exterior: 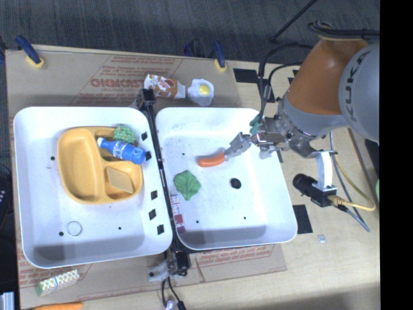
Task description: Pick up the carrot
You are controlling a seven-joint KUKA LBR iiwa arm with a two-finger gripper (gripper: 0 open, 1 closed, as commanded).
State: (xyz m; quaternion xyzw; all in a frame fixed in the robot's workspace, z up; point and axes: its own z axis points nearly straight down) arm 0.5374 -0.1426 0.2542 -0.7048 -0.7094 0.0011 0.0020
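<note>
Camera view, arm: the grey arm with its orange band (322,76) comes in from the right and bends down over the right bin.
Camera view, pincer: the pincer (235,146) sits low in the right bin (274,212), its tip at the carrot's right end; whether it is spread or pressed together cannot be told at this size, and whether it pinches the carrot cannot be told either.
Camera view, carrot: the carrot (210,161) lies on the floor of the right bin, in its upper middle part, orange, tilted slightly up to the right.
Camera view, right bin's other things: a green leafy piece (188,184) lies below and left of the carrot; a small dark spot (235,184) lies below and right of it.
Camera view, left bin: the left bin (39,225) bears a yellow divided tray (80,163), with a blue bottle (122,150) across its upper right edge and a green piece (125,134) just above the bottle.
Camera view, counter: behind the bins, on the cardboard (97,76), stand a small carton (162,86) and a white and yellow item (201,91).
</note>
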